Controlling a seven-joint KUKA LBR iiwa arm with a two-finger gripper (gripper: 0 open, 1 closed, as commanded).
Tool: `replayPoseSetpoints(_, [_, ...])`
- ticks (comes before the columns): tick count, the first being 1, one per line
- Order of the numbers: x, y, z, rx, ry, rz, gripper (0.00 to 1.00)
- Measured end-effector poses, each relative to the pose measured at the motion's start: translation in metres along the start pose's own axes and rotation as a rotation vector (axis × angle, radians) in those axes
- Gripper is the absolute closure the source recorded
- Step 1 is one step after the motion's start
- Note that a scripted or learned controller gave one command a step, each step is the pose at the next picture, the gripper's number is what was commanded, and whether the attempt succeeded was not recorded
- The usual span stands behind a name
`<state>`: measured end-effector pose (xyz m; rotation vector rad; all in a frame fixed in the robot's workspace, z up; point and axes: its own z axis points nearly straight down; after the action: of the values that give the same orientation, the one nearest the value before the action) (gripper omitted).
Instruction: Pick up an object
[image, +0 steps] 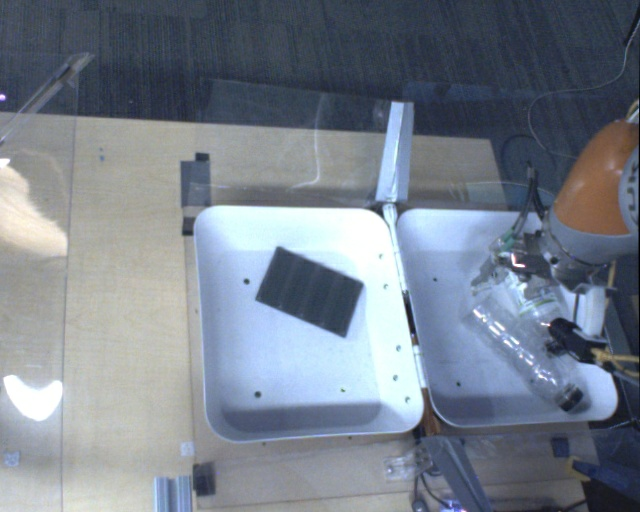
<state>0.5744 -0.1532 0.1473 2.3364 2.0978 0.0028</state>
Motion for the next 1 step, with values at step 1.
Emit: replayPoseSetpoints(1, [-0.0307,-0.0004,-0.0849,-0.006,-0.002,-0.063,0.0])
